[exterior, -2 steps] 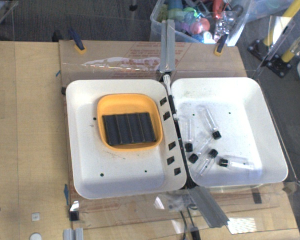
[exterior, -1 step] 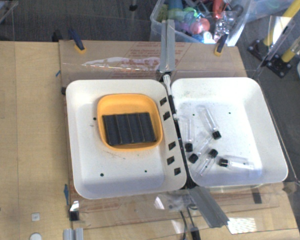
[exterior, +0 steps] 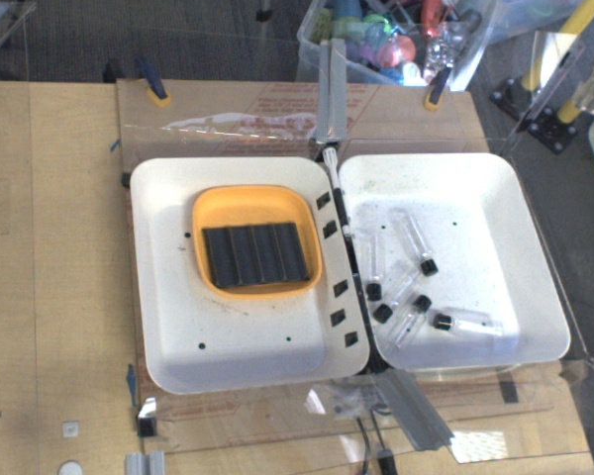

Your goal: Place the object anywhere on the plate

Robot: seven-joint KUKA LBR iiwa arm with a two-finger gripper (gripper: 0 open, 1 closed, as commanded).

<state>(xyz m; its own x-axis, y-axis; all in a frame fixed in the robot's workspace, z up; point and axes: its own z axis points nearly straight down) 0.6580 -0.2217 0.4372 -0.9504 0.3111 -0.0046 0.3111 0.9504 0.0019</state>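
An orange plate (exterior: 218, 209) sits in the left white bin (exterior: 168, 334), towards its back. A dark ribbed rectangular block (exterior: 255, 254) lies flat on the plate, covering most of its middle. In the right white bin (exterior: 505, 216) lie several clear plastic vials with black caps (exterior: 416, 248), clustered near the bin's left and front side.
A clear tub of colourful toys (exterior: 396, 18) stands behind the bins. A metal divider strip (exterior: 332, 117) runs between the two bins. Cardboard (exterior: 218, 117) lies under the bins on the wooden bench. Yellow and black equipment (exterior: 564, 97) stands at the far right.
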